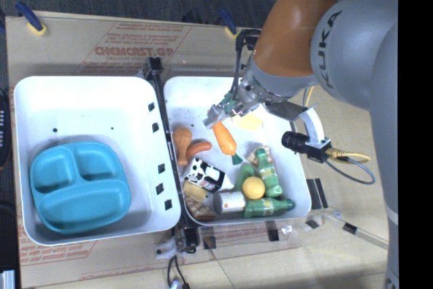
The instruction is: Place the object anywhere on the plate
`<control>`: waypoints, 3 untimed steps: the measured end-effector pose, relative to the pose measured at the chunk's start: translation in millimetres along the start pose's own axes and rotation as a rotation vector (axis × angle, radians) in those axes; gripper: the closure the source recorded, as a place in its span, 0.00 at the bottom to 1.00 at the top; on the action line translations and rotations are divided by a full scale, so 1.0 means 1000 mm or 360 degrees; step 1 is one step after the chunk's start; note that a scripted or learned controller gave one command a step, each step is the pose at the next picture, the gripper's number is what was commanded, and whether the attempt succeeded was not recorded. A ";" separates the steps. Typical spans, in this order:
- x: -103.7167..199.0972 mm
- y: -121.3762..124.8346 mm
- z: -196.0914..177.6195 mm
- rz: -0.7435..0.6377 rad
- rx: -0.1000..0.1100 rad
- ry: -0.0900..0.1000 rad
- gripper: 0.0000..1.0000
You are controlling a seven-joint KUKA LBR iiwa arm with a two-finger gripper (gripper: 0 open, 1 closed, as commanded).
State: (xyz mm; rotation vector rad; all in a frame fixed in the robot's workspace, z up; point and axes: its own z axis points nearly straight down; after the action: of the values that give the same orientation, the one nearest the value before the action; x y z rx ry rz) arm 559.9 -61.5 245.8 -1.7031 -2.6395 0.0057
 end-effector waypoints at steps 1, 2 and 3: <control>0.058 0.065 0.009 0.0184 0.0003 0.0003 1.00; 0.066 0.023 0.056 0.0096 0.0014 0.0005 1.00; 0.121 0.044 0.054 0.0520 0.0003 0.0002 1.00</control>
State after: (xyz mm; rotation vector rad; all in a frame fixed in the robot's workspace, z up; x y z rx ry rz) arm 549.9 66.2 191.4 -2.1089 -2.3262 0.0068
